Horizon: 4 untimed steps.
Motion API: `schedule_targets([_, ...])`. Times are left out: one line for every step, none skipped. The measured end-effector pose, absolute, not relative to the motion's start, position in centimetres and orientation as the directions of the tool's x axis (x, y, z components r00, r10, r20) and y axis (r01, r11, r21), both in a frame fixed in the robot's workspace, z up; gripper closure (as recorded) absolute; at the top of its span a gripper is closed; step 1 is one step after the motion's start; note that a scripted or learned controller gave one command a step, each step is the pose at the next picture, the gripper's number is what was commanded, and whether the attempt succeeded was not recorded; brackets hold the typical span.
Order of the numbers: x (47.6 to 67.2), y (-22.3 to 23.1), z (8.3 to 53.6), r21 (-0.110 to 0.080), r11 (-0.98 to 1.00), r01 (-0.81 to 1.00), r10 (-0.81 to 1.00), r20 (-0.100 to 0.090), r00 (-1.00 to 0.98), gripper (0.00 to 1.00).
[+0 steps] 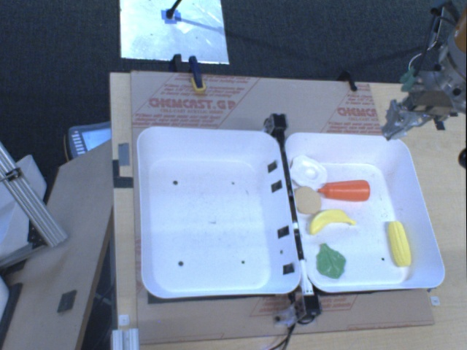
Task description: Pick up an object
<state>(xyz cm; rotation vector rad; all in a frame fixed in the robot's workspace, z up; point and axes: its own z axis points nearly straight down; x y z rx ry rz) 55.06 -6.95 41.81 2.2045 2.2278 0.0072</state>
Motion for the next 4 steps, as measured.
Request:
schedule_targets([52.5, -0.2, 48.1, 0.01, 0.012, 1.0, 1.0, 0.002, -0.012, 1.0])
schedule_targets([51.0, 6.0, 50.3, 0.005, 0.012, 1.0, 1.0, 0.002, -0.012, 1.0])
schedule_targets([51.0, 5.6, 50.2, 0.003, 0.004, 1.0, 1.0, 0.001, -0.004, 0.0])
schedule_targets([51.1, 5.6, 51.4, 0.007, 0.009, 1.0, 1.0, 0.001, -0.009, 1.0])
